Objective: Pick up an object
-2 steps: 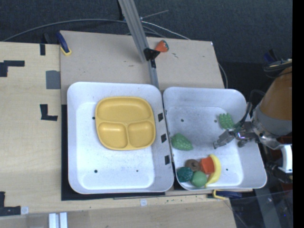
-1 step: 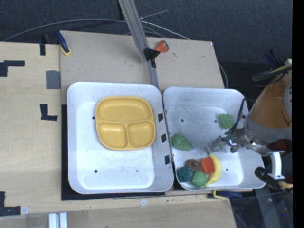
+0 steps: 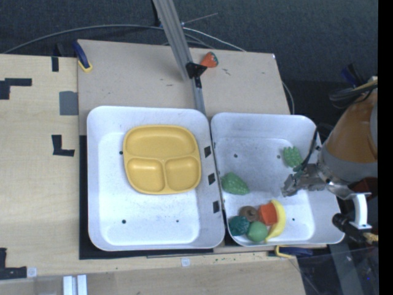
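Observation:
My gripper hangs low over the right bin, near its right side. Nothing shows between its fingertips. A green leafy piece lies just above it, close to the bin's right wall. Another green piece rests at the bin's left middle. At the bin's front sits a cluster: a brown ring, a red block, a yellow banana, a dark teal piece and a green ball.
The left bin holds a yellow divided plate. A grey pole with a clamp stands behind the bins. An orange object lies on the bench at the back.

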### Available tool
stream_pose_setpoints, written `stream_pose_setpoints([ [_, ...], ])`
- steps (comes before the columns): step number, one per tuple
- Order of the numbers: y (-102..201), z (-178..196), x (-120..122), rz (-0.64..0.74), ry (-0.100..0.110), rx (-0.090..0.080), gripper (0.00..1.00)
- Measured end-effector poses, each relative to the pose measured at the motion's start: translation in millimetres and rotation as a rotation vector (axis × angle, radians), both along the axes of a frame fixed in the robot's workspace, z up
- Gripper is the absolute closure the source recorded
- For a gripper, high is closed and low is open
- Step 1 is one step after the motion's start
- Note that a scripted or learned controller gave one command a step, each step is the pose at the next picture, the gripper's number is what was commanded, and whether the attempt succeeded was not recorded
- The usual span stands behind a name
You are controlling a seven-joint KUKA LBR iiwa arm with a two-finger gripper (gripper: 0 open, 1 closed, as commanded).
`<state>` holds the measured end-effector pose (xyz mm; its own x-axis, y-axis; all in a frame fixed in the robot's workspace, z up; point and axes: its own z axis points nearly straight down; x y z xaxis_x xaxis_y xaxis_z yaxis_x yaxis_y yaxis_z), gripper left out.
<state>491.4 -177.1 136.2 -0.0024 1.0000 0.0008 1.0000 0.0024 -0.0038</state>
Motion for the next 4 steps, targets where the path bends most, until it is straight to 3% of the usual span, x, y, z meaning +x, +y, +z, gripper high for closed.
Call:
stream_pose_setpoints([
  [2,-2.8,74.5,-2.9,-0.001,-0.006,-0.002,1.00],
  [3,46.6,84.4,14.2,0.004,-0.004,0.001,1.00],
  [4,97.1,88.0,47.9,0.006,-0.004,0.001,1.00],
])
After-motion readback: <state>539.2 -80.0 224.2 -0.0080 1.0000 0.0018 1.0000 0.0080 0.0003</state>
